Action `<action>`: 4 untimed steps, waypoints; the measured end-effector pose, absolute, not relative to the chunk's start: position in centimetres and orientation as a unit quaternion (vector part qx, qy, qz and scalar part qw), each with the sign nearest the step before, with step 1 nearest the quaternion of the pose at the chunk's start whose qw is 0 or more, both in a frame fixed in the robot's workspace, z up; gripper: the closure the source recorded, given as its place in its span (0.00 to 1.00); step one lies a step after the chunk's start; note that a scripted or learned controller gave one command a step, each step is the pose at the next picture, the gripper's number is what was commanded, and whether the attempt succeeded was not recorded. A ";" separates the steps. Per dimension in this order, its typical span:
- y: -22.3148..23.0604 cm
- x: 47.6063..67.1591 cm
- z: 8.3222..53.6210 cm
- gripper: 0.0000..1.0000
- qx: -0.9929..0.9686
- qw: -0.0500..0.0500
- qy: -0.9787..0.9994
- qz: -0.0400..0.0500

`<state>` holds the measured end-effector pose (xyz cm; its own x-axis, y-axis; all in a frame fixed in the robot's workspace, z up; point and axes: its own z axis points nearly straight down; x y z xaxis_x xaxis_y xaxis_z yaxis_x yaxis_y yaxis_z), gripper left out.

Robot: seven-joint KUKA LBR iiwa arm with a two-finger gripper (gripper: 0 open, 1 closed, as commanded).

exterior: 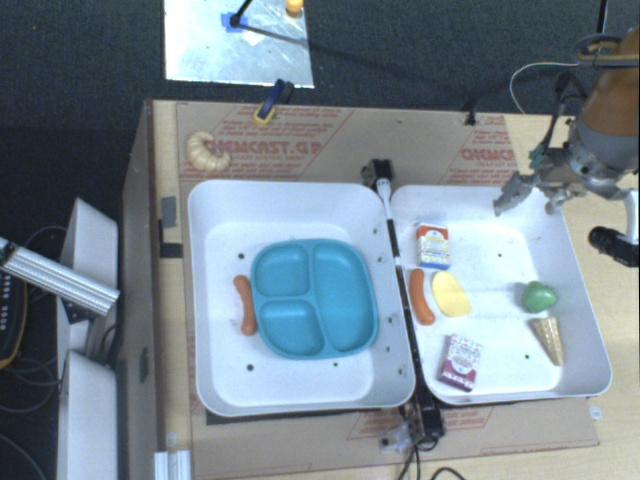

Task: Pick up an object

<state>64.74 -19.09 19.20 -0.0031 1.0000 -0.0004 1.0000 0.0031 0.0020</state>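
We're at the approach step: nothing is picked yet. The tool point(530, 194) hangs over the far right corner of the right bin point(500, 388), its two fingers spread apart w/ nothing between them, above bare bin floor.

Candidates all lie in the right bin, nearer than the tool. A small red-and-white carton point(433, 247) sits at far left of that bin; just near of it lie an orange sausage point(422, 296) and a yellow piece point(450, 294), side by side, prob. touching. A green ball point(538, 295) sits toward the right wall, w/ a tan cone point(547, 338) just near of it. A dark red packet point(460, 361) lies near the front edge.

The left bin point(215, 368) holds a blue divided plate point(312, 298) and a second sausage point(245, 304) beside it.

Next move, as we judge it: shift the tool nearward over one object, likely the green ball as it's closest, then descend w/ fingers straddling it. It may roll, so centring matters.
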 end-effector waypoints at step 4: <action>-20.7 53.4 8.4 0.00 0.707 0.001 0.708 0.000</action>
<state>53.38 -20.66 8.43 -0.0011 1.0000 -0.0008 1.0000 0.0011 0.0014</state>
